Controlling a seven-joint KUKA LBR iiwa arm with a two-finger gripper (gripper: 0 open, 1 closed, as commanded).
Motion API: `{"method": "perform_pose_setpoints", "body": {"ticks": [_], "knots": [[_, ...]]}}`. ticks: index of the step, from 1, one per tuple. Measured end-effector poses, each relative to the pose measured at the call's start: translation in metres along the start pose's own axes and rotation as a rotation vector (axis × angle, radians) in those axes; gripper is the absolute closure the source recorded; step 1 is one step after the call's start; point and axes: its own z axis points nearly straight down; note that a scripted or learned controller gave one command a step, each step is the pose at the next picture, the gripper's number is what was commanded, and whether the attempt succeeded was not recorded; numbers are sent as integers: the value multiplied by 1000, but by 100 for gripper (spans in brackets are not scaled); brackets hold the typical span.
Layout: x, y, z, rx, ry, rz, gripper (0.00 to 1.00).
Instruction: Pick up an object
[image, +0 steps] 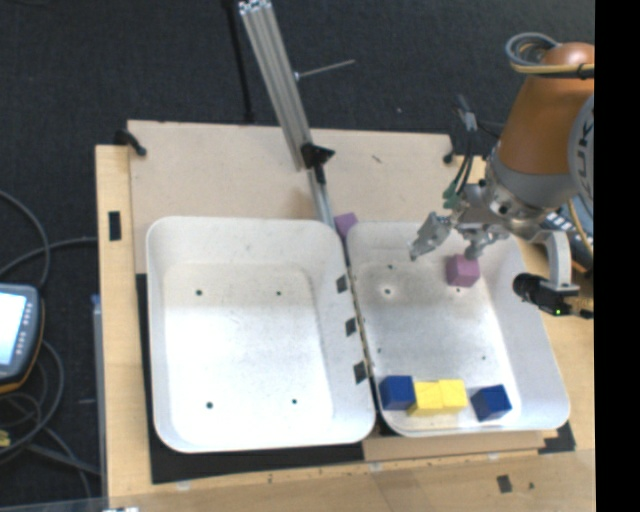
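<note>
A small purple cube (462, 270) rests on the floor of the right bin (520, 330), near its far edge. My gripper (452, 245) hangs just above and slightly left of it, with its fingers spread open; one finger (428, 237) points left, away from the cube. Nothing sits between the fingers. A second purple cube (345, 224) lies at the far end of the divide between the two bins. Along the right bin's near edge are a blue cube (397, 391), a yellow block (440, 396) and another blue cube (490, 402).
The left bin (170, 330) lies beside the right one. A slanted metal pole (282, 95) comes down to the bins' far junction. A black cable fitting (535, 290) sits by the right bin's right rim. A handheld pendant (15, 335) lies off the bench at left.
</note>
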Motion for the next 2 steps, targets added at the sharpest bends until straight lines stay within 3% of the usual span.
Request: {"method": "perform_pose_setpoints", "body": {"ticks": [1, 2], "knots": [[-51, 2, -72, -6, -5, 3, 0], [-76, 35, 75, 8, -2, 3, 0]]}}
